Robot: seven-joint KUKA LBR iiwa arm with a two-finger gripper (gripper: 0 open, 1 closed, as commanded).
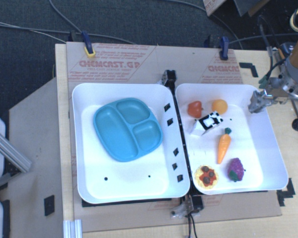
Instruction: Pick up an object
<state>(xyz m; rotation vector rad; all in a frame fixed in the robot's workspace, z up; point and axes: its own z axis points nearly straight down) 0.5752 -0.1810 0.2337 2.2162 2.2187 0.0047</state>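
Nothing is being picked yet: the gripper (256, 104) is hanging by the right bin's (268, 133) edge, its grip state unclear to me, and the carrot (223, 148) is lying untouched.

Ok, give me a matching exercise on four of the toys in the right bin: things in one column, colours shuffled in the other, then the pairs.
Things:
1. carrot
2. grapes
3. tomato
4. toy cow

Colours:
A. purple
B. black and white
C. orange with a green top
D. red

Pairs: 1-C, 2-A, 3-D, 4-B

All four lie in the right bin.
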